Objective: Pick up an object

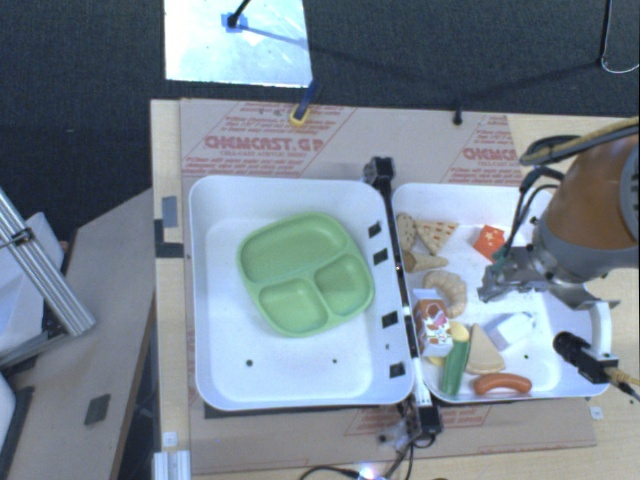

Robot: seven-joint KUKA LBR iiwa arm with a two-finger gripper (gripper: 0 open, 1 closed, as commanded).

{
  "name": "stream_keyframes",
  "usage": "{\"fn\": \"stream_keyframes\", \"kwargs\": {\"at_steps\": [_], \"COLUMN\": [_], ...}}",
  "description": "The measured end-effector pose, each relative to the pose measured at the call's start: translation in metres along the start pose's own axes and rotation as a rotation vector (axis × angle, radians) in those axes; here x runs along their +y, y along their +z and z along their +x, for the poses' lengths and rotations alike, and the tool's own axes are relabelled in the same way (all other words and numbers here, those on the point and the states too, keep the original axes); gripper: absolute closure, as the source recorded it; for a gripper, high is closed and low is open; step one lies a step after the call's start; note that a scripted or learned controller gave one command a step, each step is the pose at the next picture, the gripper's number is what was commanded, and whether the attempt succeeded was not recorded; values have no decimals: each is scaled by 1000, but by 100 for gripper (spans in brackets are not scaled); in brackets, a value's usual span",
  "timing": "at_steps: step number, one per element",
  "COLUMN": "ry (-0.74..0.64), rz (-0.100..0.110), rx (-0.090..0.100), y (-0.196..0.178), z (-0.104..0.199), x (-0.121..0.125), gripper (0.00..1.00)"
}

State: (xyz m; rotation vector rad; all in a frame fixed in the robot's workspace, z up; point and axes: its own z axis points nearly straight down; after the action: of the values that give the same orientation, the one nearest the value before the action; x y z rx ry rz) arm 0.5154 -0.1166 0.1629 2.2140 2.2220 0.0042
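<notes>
Right white bin (575, 393), near edge: glossy red plastic sausage (502, 384), green plastic cucumber (455, 366); light, stiff, slippery, so pinch mid-length. Farther in, metal two-finger gripper (497, 286) low over bin middle; finger spread cannot tell, probably nothing held.

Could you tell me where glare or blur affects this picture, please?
Camera view: the left bin is bright white, nearly washed out; the shiny sheet at top shows mottled glare; the tool over the right bin looks dark and soft, and the small food items are slightly blurred.
</notes>
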Motion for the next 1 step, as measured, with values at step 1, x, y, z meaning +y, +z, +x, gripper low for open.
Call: {"fn": "stream_keyframes", "kwargs": {"at_steps": [1], "ry": [1], "rz": [-2], "rx": [-1], "y": [-54], "z": [-10], "x": [-3], "gripper": [100]}}
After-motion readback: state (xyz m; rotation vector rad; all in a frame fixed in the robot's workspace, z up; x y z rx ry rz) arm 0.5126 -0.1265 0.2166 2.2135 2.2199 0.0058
